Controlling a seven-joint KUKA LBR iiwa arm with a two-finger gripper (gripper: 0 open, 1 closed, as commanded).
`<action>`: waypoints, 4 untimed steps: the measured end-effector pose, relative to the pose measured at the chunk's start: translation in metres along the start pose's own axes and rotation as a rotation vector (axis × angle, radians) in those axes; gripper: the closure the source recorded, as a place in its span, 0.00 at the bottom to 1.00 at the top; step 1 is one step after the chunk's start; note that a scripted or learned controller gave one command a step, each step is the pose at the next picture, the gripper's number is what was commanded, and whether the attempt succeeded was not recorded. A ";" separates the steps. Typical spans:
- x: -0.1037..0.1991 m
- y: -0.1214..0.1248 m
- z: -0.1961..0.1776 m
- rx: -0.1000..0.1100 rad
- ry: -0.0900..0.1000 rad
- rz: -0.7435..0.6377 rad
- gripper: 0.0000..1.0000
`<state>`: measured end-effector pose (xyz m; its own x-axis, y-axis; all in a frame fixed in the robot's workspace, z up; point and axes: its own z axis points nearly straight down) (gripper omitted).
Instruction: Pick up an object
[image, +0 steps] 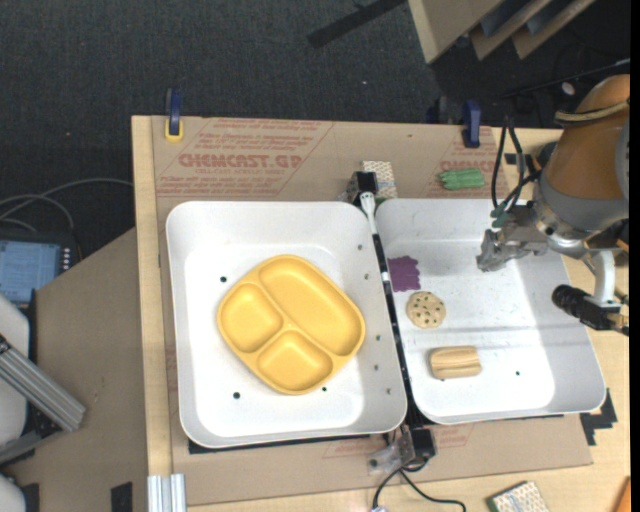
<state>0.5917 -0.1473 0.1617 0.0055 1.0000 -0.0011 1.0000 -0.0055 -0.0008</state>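
In the right bin (540, 390) lie a round chocolate-chip cookie (426, 310), a tan bread roll (455, 362) and a small purple piece (403, 272) beside the bin's left wall. My gripper (490, 257) hangs over the upper part of that bin, to the right of the purple piece and above the cookie. I see nothing between its fingers. The arm with its orange band (590, 150) reaches in from the right.
The left bin (190, 300) holds a yellow three-compartment plate (290, 322). A green object (461, 180) lies on the cardboard behind the right bin. Blue clamps (471, 122) pin the board's back edge. A black fitting (585, 303) juts in at the right bin's right side.
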 end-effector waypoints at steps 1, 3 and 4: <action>0.033 -0.028 -0.001 0.003 0.004 -0.007 1.00; 0.036 -0.024 0.037 0.011 0.005 -0.008 1.00; -0.014 -0.063 0.002 0.001 0.001 0.000 1.00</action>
<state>0.5282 -0.1610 0.1600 0.0053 1.0000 -0.0002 1.0000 -0.0053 -0.0017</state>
